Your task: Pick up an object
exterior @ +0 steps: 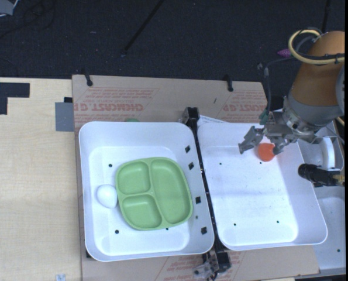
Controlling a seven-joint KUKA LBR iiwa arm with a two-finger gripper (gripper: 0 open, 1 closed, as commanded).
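The arm, grey with an orange band, is reaching in from the right side and is hanging over the far right part of the right bin. Its claw is pointing down and its two fingers are standing apart, one finger spreading out to the left and the other to the right. A small orange-red object is lying just under the claw, near the bin's back right corner, and part of it is showing below the fingers. The fingers are not pressing on it from both sides, so the claw is looking open and is not gripping anything; whether it is touching the object I cannot tell. The left bin is carrying a green divided plate with three compartments, lying flat in the middle of the bin. A white egg-shaped object is resting just beside the plate's left edge, touching it or nearly so. Both bins are sitting side by side on a sheet of brown cardboard on the pale wooden counter.
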